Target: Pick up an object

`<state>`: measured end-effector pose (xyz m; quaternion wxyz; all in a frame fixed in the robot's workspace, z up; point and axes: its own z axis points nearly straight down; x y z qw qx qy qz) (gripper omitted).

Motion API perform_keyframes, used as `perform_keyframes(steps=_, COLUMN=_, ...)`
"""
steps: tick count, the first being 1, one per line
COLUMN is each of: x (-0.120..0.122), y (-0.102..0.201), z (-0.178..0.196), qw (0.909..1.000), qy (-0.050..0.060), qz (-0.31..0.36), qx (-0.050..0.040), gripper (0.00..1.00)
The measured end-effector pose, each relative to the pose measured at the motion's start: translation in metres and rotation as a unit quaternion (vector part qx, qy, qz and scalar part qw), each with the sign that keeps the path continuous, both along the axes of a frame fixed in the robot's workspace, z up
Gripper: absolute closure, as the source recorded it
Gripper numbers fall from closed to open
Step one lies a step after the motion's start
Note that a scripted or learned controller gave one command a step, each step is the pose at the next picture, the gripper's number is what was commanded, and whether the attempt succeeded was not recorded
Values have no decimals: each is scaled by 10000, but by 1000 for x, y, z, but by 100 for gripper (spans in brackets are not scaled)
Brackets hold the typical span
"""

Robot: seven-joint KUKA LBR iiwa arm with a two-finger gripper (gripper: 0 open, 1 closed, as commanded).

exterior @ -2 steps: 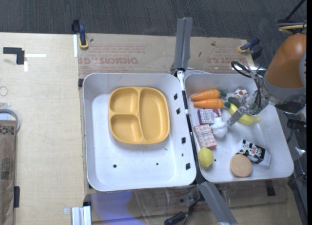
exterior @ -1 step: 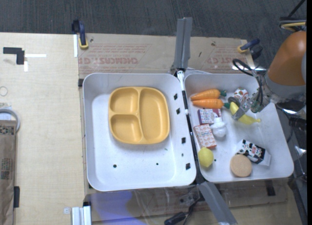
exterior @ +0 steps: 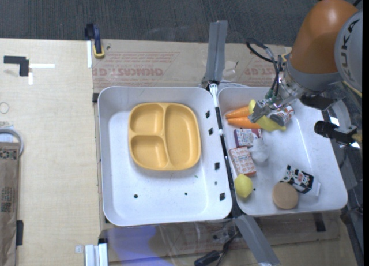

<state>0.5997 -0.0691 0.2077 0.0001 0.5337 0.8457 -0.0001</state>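
Yellow banana-shaped toy (exterior: 273, 122) lies at back of right bin (exterior: 323, 161), touching orange carrot (exterior: 239, 116). Gripper (exterior: 266, 108) sits low over both; pincer state: cannot tell. Nearby: 2 red-and-white packets (exterior: 243, 149), lemon (exterior: 243, 186), brown round piece (exterior: 285, 196), black-and-white carton (exterior: 300, 179). Left bin (exterior: 112, 161) holds yellow 3-section plate (exterior: 164, 136). Wooden bench (exterior: 52, 143), dark floor behind.

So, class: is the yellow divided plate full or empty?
Empty. The yellow divided plate lies flat in the left bin, and all three of its compartments show bare yellow surface.
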Motion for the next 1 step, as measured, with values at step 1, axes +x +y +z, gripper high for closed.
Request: perform_keyframes(steps=1, x=18, y=0, z=-17, qw=10000, qy=6, qz=-10, qx=-7, gripper=100)
